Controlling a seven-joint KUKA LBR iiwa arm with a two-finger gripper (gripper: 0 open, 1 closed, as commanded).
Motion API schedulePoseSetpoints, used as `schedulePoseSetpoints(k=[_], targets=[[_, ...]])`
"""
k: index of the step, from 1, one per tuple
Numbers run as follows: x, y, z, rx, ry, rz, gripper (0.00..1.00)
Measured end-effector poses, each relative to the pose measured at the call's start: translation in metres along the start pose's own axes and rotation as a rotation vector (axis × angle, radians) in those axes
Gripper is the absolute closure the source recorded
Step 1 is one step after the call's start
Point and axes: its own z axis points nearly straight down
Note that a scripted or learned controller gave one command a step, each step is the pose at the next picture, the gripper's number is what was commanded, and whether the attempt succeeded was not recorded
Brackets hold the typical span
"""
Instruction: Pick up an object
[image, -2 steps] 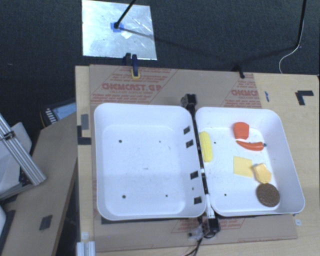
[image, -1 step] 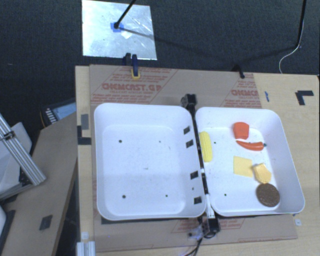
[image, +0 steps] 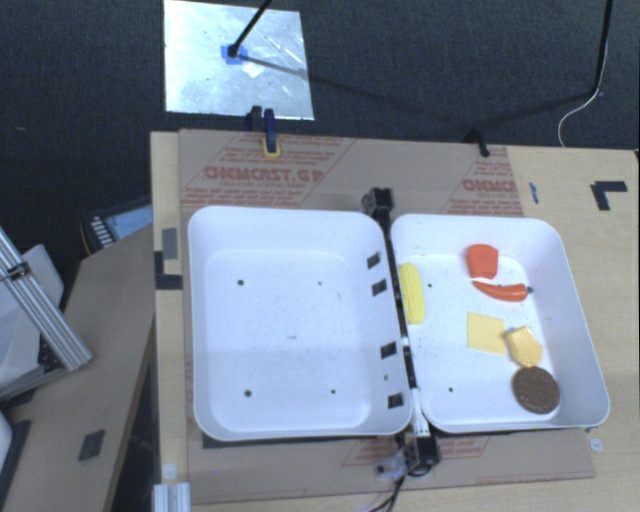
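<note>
Pincer: whether it is apart or together cannot be told.
Left bin (image: 290, 320): white and shallow, lying on a printed brown board (image: 330, 165).
Clips: small black clips (image: 380, 288) run down the seam where the two bins meet.
Right bin (image: 585, 330): white, touching the left bin along the seam; all the pickable things lie in it.
Yellow corn piece (image: 411, 292): lying lengthwise just beside the seam, at the bin's left wall.
Orange piece (image: 482, 260): near the far wall, right of the corn.
Red pepper (image: 502, 291): thin and curved, just below the orange piece.
Pale yellow slice (image: 486, 333): flat, below the pepper.
Yellow chunk (image: 526, 347): touching the slice's right edge.
Brown disc (image: 536, 389): round, just below the chunk, near the bin's near wall.
</note>
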Motion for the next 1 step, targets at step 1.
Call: schedulePoseSetpoints(k=[1], targets=[[0.0004,0.0005,-0.0120,-0.005,-0.003,-0.004,1.00]])
